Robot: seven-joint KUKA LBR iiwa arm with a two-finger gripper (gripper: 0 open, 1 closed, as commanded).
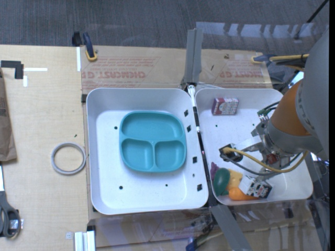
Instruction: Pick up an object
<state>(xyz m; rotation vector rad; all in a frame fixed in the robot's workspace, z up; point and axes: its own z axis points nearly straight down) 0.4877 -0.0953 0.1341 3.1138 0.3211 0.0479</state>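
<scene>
Looked down from above on two white bins side by side. Saw a blue-green plate with three parts lying flat in the middle of the left bin. Saw the grey and orange arm reaching in from the right, over the right bin. Found the gripper low at the near side of that bin, just beside a little pile of toys: a green one, a yellow one and an orange one, all touching. Could not tell if the gripper was open or closed, or if it held anything. Spotted a small pink and white box at the far side of the same bin, well apart from the gripper. Noticed a grey ring on the wooden bench, left of the bins.
</scene>
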